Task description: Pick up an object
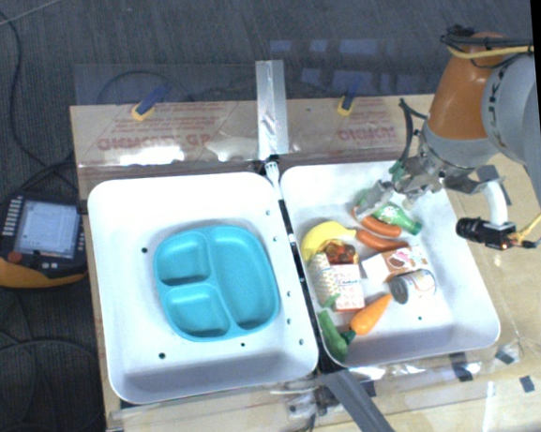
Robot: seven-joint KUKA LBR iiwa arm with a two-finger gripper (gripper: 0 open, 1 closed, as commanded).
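Over the right bin (463, 269), gripper (402, 189) seemingly touches carrot (378, 228)

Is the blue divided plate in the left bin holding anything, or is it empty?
Empty. The blue plate lies flat in the left bin, with all three compartments showing bare blue.

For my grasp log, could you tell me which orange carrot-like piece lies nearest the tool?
The upper carrot, just below the tool; the other carrot lies toward the bin's front.
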